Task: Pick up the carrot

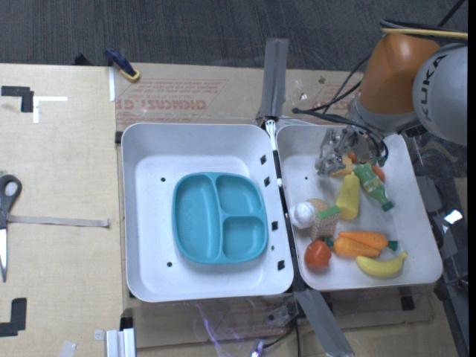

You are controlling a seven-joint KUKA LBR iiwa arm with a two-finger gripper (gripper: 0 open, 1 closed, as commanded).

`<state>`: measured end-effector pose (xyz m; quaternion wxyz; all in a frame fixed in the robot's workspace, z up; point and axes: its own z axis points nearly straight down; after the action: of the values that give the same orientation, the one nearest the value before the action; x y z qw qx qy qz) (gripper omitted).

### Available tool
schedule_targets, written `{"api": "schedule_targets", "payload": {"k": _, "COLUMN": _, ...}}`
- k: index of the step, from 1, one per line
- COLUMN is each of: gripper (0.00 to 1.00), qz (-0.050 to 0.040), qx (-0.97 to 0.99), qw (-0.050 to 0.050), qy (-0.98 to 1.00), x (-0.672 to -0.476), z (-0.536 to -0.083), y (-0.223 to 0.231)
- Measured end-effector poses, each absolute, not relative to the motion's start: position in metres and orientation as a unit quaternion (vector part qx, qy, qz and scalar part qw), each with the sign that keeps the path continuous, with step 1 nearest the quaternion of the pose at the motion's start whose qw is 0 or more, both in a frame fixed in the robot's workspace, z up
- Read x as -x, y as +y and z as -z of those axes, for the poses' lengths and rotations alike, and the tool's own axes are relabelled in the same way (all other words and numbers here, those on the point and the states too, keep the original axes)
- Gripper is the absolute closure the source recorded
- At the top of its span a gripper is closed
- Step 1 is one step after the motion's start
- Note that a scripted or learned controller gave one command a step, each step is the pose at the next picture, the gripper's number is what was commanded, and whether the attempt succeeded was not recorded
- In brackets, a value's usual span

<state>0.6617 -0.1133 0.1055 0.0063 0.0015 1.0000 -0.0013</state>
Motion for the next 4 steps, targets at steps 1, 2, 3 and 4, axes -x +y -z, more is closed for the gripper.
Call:
{"api": "schedule_targets", "payload": {"k": 1, "gripper": 1.00, "qz": 0.0020, "qx": -0.001, "qw": 0.010, "qy": 1.000, "x": -0.664, "z": -0.117, "y": -0.113}}
{"api": "schedule_targets", "payload": {"k": 2, "gripper": 0.00, "qz": 0.0019, "qx": -0.001, "qw": 0.010, "qy": 1.000, "x": -0.664, "z": -0.117, "y": -0.113}}
{"api": "schedule_targets", "payload": {"k": 3, "gripper": 0.00, "qz": 0.0002, "qx": -0.119, "qw": 0.003, "qy": 0.993, "x": -0.649, "z": -0.094, "y": -0.152}}
{"api": "schedule_targets", "payload": {"k": 4, "gripper": 0.00, "qz": 0.0001, "qx": -0.302, "qw": 0.002, "qy": 0.953, "x": -0.645, "z": -0.093, "y": -0.147}}
